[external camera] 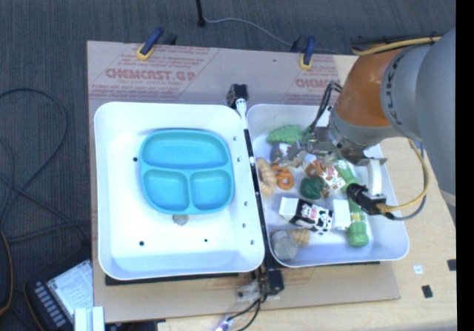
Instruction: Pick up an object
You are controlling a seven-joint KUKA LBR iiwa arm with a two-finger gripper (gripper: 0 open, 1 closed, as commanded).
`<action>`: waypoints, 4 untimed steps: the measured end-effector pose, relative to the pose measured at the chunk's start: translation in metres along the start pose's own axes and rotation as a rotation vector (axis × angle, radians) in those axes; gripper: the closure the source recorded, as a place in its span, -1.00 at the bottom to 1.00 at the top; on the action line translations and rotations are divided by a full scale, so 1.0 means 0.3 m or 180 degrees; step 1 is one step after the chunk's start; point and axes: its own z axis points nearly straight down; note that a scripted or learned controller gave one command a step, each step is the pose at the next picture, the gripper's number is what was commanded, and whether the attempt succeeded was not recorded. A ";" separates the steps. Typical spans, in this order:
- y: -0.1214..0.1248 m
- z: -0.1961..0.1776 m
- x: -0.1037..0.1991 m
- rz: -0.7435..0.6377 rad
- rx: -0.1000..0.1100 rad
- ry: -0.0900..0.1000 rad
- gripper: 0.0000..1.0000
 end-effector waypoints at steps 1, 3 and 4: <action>0.003 -0.039 -0.006 0.0004 -0.0008 -0.0010 1.00; -0.198 -0.287 0.100 -0.0003 0.0078 0.0036 -1.00; -0.173 0.001 0.047 -0.0005 -0.0016 0.0005 -1.00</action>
